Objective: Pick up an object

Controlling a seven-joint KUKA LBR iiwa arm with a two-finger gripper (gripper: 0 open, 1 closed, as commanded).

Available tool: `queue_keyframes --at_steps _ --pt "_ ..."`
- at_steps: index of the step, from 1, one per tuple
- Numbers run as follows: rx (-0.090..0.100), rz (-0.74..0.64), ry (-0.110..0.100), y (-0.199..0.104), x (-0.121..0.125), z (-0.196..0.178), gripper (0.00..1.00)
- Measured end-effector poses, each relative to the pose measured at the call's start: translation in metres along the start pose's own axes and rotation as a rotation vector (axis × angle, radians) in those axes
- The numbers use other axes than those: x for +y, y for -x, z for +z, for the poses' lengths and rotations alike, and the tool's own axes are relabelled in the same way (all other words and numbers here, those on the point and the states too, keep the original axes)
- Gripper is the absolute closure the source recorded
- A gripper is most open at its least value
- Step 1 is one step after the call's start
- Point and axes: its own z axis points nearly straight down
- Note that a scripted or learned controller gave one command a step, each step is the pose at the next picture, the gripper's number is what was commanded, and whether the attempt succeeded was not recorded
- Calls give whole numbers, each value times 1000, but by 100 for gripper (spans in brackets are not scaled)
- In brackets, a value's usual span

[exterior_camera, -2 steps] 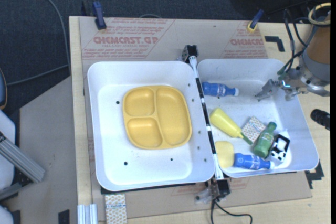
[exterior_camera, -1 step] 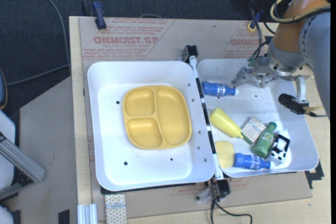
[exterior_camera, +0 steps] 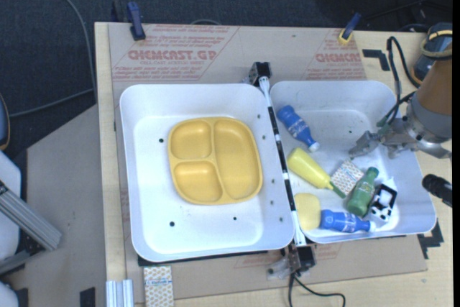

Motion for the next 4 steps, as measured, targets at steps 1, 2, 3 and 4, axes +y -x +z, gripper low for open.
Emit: queue_keyframes --at_steps 1,2,3,4 --pt "-2 -1 9 -27 -45 39 0" --pt "-3 0 11 -67 -64 40 0" --pt "-2 0 3 12 -59 25 0" --pt "0 -2 2 -32 -48 -92 0"
